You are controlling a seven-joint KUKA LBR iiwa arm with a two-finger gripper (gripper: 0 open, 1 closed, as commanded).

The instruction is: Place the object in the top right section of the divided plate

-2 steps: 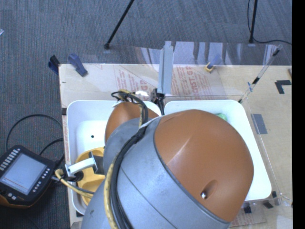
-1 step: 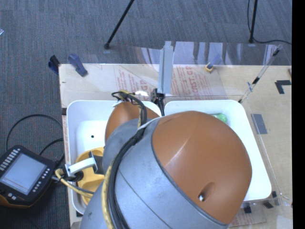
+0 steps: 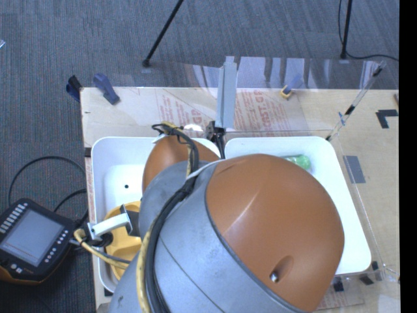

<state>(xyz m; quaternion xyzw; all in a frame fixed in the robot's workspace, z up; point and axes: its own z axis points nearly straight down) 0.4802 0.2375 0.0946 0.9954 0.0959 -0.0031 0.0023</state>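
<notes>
1. Nearest the lens loomed the arm (image 3: 273, 220), its grey shell and broad orange cap covering the middle and lower part of the view.
2. At far left, a teach pendant (image 3: 29, 240) lay on the dark carpet beside the bench, its cable looping away behind it.
3. Next came the left bin (image 3: 107, 155), with only its far-left corner and left wall showing past the arm.
4. At that bin's near-left corner sat a yellow thing (image 3: 125, 243), crossed by a white fitting and largely hidden by the grey shell. Whether it was the divided plate could not be told.
5. A second orange joint (image 3: 171, 165) hung over the left bin, with a black cable (image 3: 189, 145) arching over its top. The arm thus bent from the right across the bins' shared wall and down toward the left one.
6. Whether the claw was spread or pressed together could not be told.
7. Behind the bins' junction stood an upright metal post (image 3: 228, 100).
8. A small pale-green thing (image 3: 300, 161) peeked out beyond the big cap, near the far wall of the right bin (image 3: 348, 207). It looked soft-edged and glossy, but most of it was covered.
9. If that was the task's object, it lay in the right bin; its position relative to the claw could not be judged.
</notes>
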